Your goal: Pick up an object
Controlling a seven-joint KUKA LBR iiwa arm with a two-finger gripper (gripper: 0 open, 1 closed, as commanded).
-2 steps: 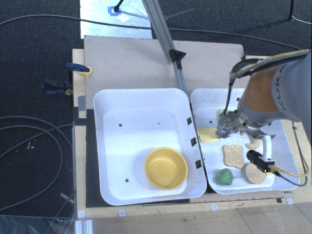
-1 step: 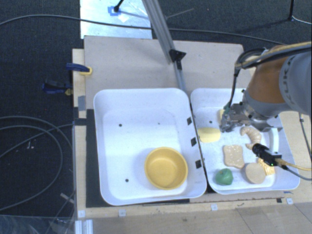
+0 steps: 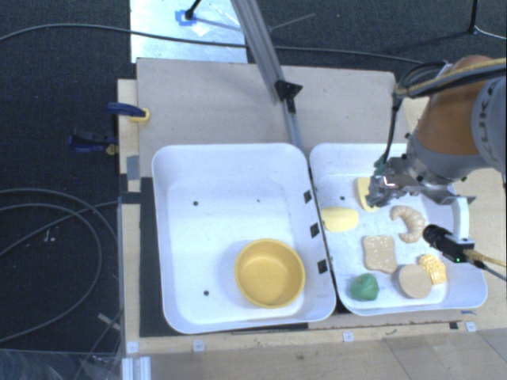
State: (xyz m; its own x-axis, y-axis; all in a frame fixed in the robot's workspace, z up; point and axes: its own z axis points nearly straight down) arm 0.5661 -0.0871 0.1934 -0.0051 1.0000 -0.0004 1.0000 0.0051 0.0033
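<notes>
Toy food pieces crowd the right bin [image 3: 467, 291] at the frame's right, beside the left bin [image 3: 182, 212] holding a yellow bowl [image 3: 270, 271]. The claw [image 3: 386, 187] hangs over a pale yellow slice [image 3: 364, 191] near a croissant [image 3: 410, 221]; whether its tips stand apart cannot be told. Tight spacing could spoil a grasp. The wrist hides the slice's right edge.

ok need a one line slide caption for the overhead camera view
KUKA arm's gripper low over the right bin of toy foods, near a croissant; yellow bowl in the left bin.
</notes>
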